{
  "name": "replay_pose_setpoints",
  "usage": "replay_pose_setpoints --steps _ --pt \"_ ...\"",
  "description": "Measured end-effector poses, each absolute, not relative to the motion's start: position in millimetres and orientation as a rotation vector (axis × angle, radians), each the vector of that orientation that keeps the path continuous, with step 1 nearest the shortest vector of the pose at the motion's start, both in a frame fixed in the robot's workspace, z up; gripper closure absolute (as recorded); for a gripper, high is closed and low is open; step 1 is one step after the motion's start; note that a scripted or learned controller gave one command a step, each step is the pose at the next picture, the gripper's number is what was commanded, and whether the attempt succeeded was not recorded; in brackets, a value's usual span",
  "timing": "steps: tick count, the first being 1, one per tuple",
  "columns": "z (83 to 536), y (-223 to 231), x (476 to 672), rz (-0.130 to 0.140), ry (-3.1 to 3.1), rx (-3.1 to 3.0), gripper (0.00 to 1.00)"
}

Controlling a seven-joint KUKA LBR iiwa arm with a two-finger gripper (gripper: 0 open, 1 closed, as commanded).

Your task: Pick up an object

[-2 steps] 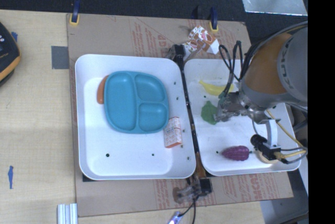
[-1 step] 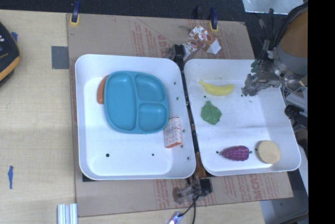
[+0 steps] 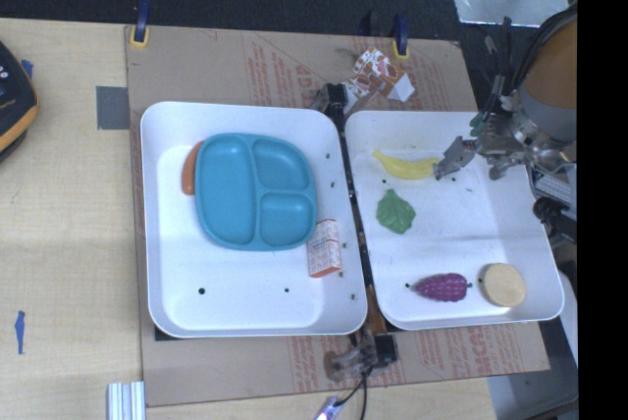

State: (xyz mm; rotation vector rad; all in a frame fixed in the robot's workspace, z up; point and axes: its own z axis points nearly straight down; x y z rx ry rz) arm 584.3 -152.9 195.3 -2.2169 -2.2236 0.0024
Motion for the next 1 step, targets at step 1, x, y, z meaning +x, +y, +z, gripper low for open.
replay_pose_setpoints --steps 1 --pt "150.6 -97.2 587.2 0.004 -2.225 -2.214 0.0"
